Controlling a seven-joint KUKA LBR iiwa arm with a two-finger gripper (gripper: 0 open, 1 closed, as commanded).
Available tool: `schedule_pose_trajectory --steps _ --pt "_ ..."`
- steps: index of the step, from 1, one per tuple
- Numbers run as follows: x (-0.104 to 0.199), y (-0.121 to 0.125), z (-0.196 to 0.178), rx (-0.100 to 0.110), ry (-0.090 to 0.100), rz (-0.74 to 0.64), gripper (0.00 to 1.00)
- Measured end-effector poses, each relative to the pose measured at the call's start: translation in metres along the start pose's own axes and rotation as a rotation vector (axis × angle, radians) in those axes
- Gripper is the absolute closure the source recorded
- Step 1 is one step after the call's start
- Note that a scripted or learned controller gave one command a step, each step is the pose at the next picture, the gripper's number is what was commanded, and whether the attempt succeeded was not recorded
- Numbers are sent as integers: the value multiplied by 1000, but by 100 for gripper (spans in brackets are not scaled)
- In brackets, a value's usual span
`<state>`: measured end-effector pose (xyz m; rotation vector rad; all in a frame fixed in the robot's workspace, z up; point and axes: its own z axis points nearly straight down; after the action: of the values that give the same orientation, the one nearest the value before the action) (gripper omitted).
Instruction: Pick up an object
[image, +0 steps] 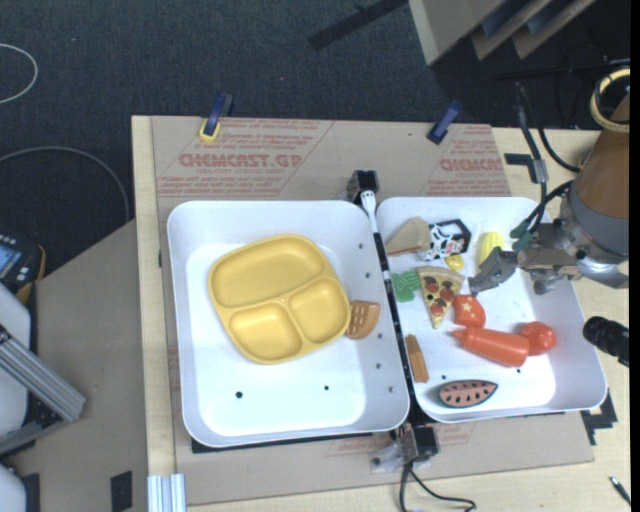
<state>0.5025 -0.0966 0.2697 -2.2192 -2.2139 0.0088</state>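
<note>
the left bin (200, 300) holds a yellow divided plate (278, 297) lying flat near its middle, with three compartments. just beside the plate's right edge, close to the wall between the bins, sits a small brown waffle-like piece (363, 318).

across the divider, the right bin (570, 375) is crowded with toy food. near its left wall are a tan bread wedge (405, 238), a green piece (404, 286) and an orange stick (416, 358) lying along the wall. a pizza slice (437, 293) lies just right of the green piece, with a black-and-white item (449, 239) above it and a small yellow piece (489, 245) further right. a red tomato-like piece (469, 311) touches a long orange-red carrot (494, 345), whose right end meets a red round piece (538, 337). a watermelon slice (467, 392) lies near the front edge.

the gripper (492, 270) reaches in from the right, low over the bin just beside the pizza slice and above the tomato-like piece; whether its fingers are parted or closed cannot be told, and nothing is seen between them
</note>
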Motion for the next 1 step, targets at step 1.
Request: schedule_pose_trajectory --steps 1 --pt "0 2 -4 -10 -1 -2 0"
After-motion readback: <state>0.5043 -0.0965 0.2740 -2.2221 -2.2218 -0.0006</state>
